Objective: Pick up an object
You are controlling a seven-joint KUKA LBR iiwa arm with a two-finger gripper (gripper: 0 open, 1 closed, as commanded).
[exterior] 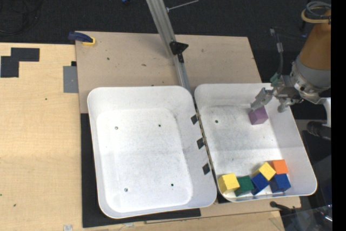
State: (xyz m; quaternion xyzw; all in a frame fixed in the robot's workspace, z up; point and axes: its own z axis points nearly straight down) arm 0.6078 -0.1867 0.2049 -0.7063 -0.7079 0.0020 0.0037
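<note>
Blocks lie in the right bin [292,132] — six small cubes gathered in its near corner and one more apart. No brand, label or writing can be read anywhere. The near cluster counts two yellow cubes [228,181], one green cube [244,185], two blue cubes [280,183] and one orange cube [279,166], all matte and square-edged, packed touching one another against the bin's near wall. Farther back in the same bin sits the purple cube [258,115], alone on the speckled white floor and well apart from the cluster. The gripper [272,99] hangs just above and beside it; one grey finger slants down to the cube's upper left, the other stands to the right, so the jaws are spread and clasp nothing.

There are two bins, both shallow, white, round-cornered and smooth like moulded plastic. The left bin [108,116] shows four small dark dots on its floor. Three black clips [200,143] sit along the seam between the bins.

The bench [38,132] is pale wood with black and grey patches at its left. Beyond the bins a ribbed aluminium rail [159,13] leans upward, and a blue-and-yellow clamp [82,38] rests at the far board's corner — behind it, dark floor with cables.
</note>
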